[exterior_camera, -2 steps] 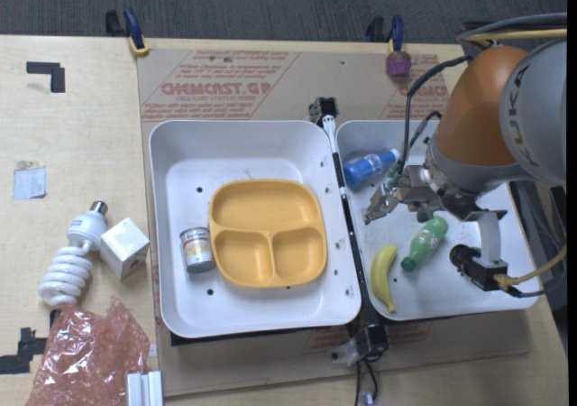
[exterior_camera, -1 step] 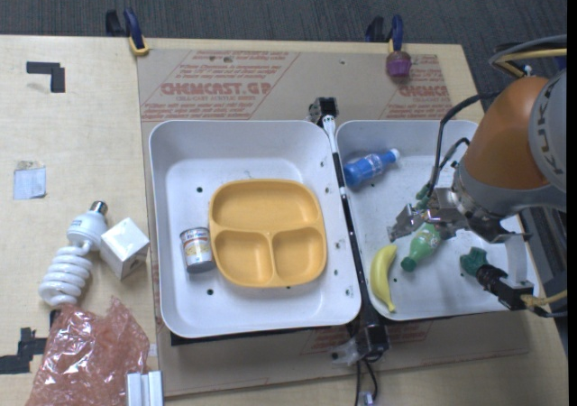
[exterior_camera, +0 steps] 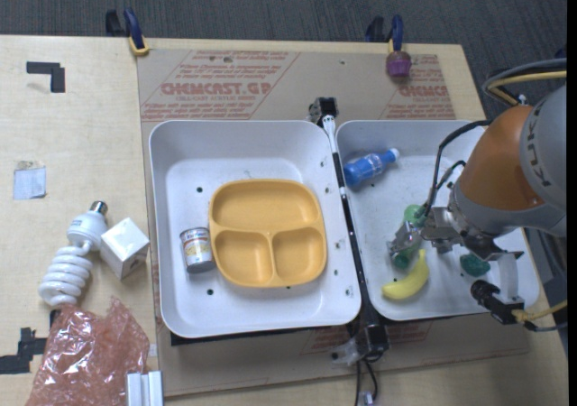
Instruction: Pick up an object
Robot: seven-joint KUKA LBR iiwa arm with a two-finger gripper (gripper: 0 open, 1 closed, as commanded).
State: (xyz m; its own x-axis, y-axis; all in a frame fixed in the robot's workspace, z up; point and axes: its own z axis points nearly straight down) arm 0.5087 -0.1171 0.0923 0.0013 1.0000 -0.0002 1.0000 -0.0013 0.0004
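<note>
The left bin (exterior_camera: 171, 215), well left of the gripper (exterior_camera: 405, 240), holds a yellow divided tray (exterior_camera: 268, 231) and a small can (exterior_camera: 196, 249). In the right bin (exterior_camera: 397, 138), a blue bottle (exterior_camera: 368, 166) lies above-left of the gripper, a banana (exterior_camera: 407, 281) just below it, a green object (exterior_camera: 414, 215) against it. Whether it grips anything, I cannot tell.

white bins: 2 (exterior_camera: 171, 215) (exterior_camera: 379, 138) | yellow divided plate: 1 (exterior_camera: 268, 233) | small tin can: 1 (exterior_camera: 196, 249) | blue bottle: 1 (exterior_camera: 368, 166) | banana: 1 (exterior_camera: 407, 280) | green items: 2 (exterior_camera: 415, 215) (exterior_camera: 474, 263) | spiral light bulb: 1 (exterior_camera: 72, 255) | white cube: 1 (exterior_camera: 124, 247) | blue clamps: 2 (exterior_camera: 133, 30) (exterior_camera: 395, 32) | purple ball: 1 (exterior_camera: 398, 63)
</note>
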